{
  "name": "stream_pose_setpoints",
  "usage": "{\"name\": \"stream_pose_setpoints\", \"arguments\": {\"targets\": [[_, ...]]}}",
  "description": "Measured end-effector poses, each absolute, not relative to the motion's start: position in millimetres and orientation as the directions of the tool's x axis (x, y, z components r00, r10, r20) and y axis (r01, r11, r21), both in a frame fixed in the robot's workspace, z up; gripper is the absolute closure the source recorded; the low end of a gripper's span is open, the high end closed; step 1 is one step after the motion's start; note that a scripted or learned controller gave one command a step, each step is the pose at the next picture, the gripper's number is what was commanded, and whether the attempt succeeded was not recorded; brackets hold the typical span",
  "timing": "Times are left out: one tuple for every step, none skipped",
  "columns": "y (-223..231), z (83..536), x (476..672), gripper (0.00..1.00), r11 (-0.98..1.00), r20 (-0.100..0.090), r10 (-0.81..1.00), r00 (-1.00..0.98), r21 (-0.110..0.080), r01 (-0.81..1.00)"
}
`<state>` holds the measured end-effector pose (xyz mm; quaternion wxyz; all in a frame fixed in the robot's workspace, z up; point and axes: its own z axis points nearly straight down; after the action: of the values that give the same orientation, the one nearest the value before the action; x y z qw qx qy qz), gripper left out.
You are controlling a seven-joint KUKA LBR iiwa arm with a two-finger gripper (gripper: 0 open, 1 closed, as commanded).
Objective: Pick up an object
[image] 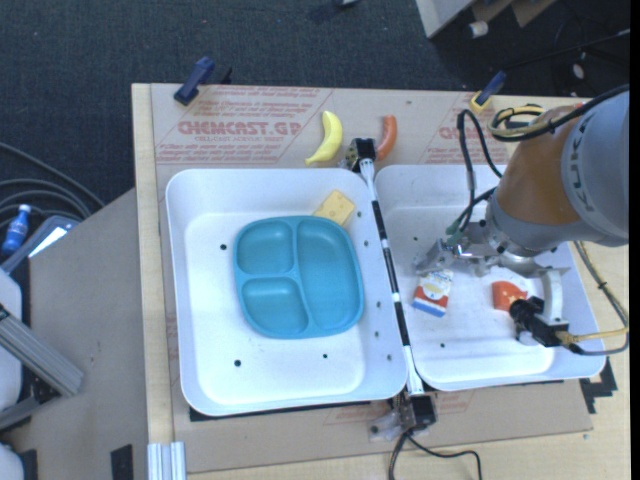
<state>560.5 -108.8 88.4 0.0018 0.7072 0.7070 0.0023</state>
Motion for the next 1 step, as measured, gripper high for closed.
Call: {"name": "stream_pose_setpoints", "arguments": {"targets": [[-156.7,89.2,625.4,0.00,0.000,-0.003,1.000,0.000,0.011,1.000]]}}
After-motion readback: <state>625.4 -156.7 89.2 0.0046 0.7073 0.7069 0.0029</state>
